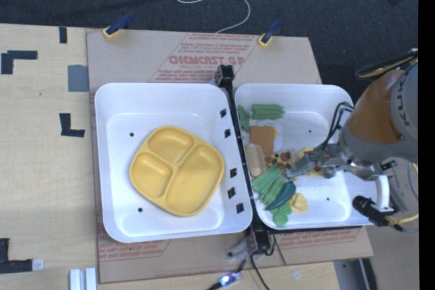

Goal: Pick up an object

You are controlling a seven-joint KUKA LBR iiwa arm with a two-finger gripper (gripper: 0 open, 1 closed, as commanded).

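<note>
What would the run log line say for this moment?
arm: over right bin | gripper: low among toy food | yellow tray: left bin | pick: not confirmed

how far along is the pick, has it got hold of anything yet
Done: the arm has reached into the right bin, with the gripper low over the pile of toy food near the green pieces. In hand: nothing can be seen between its fingers, and the view is too small to tell whether they are open or shut. Left: closing on a piece and lifting it. The yellow tray sits in the left bin.
</note>
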